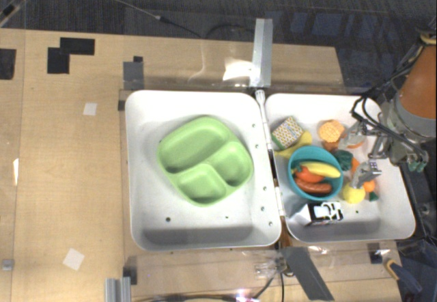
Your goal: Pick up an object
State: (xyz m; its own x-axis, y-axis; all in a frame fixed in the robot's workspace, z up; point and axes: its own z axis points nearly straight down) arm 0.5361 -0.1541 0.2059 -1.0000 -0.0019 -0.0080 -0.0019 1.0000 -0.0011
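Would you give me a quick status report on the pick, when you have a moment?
Gripper low over right bin, nothing seen held. Toys crowded beside teal bowl. Green tray in left bin.

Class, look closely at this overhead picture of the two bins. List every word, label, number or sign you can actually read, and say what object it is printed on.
No text here can be read.
Small black and white object at the right bin's near edge: white marks on it, too blurred to read.
Patterned block beside the teal bowl: a printed pattern, too small to tell any letters.
Black shapes on the bench: plain blocks, not letters.
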